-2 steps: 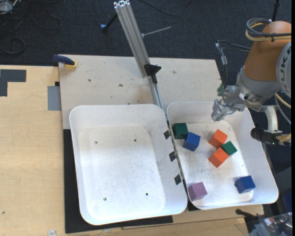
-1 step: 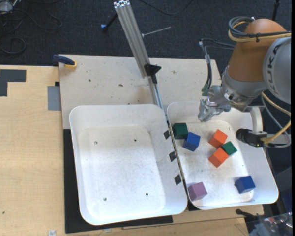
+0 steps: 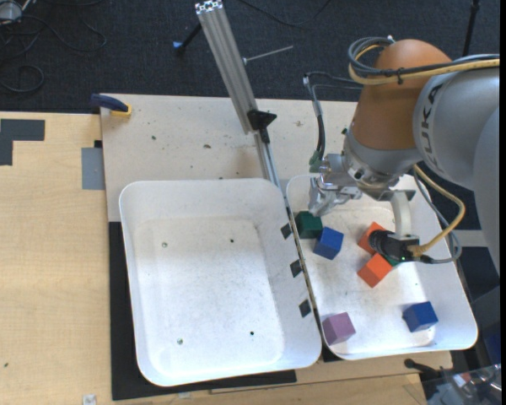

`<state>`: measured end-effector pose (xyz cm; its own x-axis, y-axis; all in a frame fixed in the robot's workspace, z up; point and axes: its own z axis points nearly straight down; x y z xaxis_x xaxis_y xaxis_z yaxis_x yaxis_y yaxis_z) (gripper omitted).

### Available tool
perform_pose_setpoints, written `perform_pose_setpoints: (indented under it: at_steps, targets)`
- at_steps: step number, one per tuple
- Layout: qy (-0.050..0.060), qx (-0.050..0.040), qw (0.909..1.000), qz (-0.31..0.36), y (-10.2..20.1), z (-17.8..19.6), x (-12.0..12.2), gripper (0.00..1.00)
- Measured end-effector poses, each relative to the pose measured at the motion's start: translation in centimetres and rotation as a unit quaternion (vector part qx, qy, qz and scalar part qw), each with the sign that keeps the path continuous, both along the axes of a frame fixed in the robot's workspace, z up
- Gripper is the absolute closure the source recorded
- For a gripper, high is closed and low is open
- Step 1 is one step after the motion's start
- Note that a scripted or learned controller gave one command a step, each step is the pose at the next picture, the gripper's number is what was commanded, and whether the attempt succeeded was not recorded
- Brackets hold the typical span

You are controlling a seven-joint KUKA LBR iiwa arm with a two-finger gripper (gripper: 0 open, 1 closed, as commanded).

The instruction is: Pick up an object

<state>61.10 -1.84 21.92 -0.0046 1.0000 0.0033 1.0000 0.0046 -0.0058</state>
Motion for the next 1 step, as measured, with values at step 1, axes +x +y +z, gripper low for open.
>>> perform_pose_setpoints:
  at_steps: [1]
  targets:
    - [0.001, -0.0003, 1.0000, 0.000, 4.36, -0.17, -0.38, 1.00]
